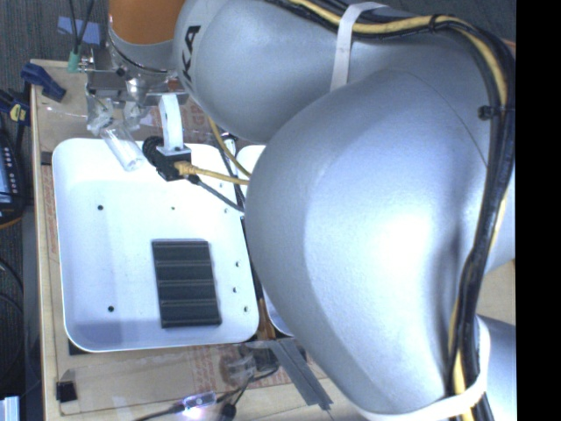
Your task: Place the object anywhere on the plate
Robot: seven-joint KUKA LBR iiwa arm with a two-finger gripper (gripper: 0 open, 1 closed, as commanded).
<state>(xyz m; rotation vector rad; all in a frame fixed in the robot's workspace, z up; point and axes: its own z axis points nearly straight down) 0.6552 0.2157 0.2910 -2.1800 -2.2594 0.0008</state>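
Ribbed dark rect. block (186,282), glossy white bin (88,235), clear-fingered tool (123,143)

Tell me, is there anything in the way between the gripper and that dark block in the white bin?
Nothing visible. The gripper hangs over the far edge of the left bin. The dark ribbed block lies flat nearer the front, with bare white floor between them. The arm hides the other bin.

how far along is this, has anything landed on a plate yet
Nothing looks done. The dark ribbed block lies flat in the left bin, touched by nothing. The gripper hangs over that bin's far edge, well away from the block, with nothing visible between its fingers. I cannot make out a plate; the arm covers most of the right bin. Grasp, carry and placement all seem left.
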